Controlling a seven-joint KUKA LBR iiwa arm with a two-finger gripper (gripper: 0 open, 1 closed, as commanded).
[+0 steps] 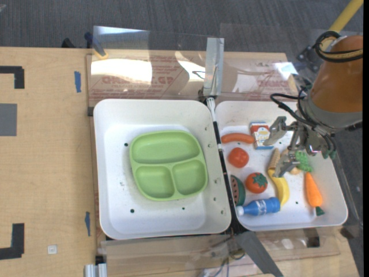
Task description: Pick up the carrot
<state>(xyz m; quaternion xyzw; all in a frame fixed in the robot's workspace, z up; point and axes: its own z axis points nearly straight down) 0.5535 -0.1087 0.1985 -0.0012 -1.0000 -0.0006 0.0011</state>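
Where right bin edges meet: carrot [313, 191] orange, green-tipped | tool [286, 152] grip state unclear

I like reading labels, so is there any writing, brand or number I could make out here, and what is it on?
None can be read.
Red print on the clear sheet behind the bins: too blurred.
Small carton in the right bin: red and white label, too small.
Blue bottle: white label, nothing legible.

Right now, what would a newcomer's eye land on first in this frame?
The pale green three-compartment plate sits alone in the left white bin. The right white bin is crowded with toy food, with the orange carrot near its right wall. The gripper hangs over the yellow banana.
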